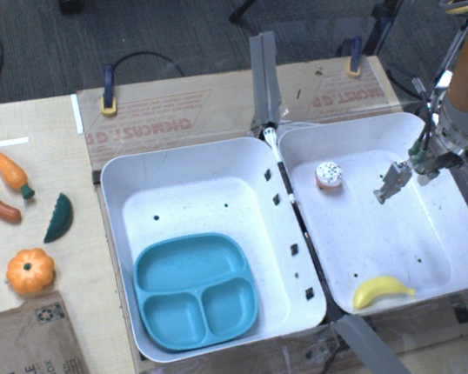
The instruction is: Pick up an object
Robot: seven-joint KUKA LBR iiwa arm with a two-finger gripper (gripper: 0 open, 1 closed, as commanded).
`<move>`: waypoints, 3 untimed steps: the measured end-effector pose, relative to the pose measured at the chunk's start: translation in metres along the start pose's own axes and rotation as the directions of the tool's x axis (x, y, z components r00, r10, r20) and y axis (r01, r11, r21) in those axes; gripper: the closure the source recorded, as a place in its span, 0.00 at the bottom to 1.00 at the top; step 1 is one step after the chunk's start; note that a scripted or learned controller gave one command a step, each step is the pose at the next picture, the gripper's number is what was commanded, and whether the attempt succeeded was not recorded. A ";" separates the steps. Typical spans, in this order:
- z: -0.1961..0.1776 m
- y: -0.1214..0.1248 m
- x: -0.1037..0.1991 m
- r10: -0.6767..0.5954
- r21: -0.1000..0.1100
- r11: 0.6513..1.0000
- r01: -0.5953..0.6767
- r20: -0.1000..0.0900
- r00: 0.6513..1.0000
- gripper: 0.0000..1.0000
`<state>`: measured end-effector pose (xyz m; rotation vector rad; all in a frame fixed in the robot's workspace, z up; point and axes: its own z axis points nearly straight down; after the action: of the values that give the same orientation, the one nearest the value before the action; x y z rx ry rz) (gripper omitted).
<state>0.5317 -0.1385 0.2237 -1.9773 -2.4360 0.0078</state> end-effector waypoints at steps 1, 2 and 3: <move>0.036 -0.042 0.066 0.097 0.001 0.995 -0.097 -0.001 0.995 0.00; 0.129 -0.051 0.025 -0.031 0.000 1.000 0.031 -0.002 1.000 0.00; 0.040 -0.002 -0.023 0.328 0.001 0.945 -0.328 0.000 0.945 0.00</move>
<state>0.5338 -0.1618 0.1837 -2.3551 -2.0735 0.0096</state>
